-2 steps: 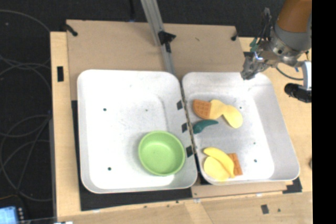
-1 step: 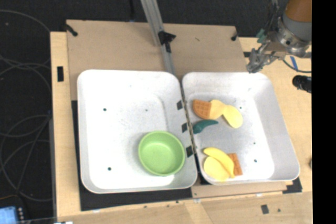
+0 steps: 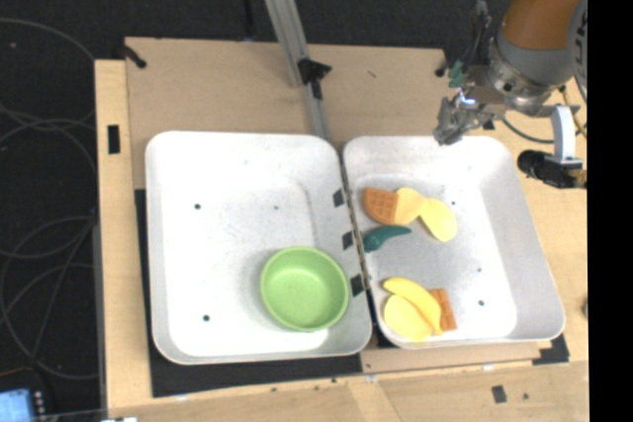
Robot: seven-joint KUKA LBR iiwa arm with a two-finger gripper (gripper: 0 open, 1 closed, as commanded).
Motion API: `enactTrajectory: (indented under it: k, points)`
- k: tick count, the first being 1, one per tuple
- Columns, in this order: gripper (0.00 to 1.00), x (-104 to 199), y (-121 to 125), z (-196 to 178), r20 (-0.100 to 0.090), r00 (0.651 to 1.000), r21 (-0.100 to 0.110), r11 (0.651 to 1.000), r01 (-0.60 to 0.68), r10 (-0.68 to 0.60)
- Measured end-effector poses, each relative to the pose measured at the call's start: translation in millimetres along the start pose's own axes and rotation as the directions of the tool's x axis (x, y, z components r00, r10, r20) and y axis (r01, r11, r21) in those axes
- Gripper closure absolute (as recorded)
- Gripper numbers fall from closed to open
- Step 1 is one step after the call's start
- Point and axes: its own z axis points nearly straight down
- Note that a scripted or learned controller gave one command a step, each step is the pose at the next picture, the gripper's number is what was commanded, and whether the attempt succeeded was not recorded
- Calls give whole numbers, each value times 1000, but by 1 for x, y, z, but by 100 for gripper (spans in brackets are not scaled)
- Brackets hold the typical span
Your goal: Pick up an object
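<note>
No readable brand, label or writing shows on anything. A desk carries two shallow white bins side by side. The left bin holds a green bowl near its front right corner. The right bin holds a waffle piece touching a yellow piece, a small teal piece just below them, and yellow slices beside an orange strip near the front edge. The arm's hand hovers over the right bin's back rim, well apart from all the items; nothing shows between its fingers, and whether it is released or clenched cannot be told.
</note>
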Motion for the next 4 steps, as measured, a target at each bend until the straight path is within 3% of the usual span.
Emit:
enactTrajectory:
  k: [2,4]
  points:
    - [100,106,-26,9,-2,1000,0,1000,2,-2]
    - [100,188,-54,18,0,1000,1,1000,-3,3]
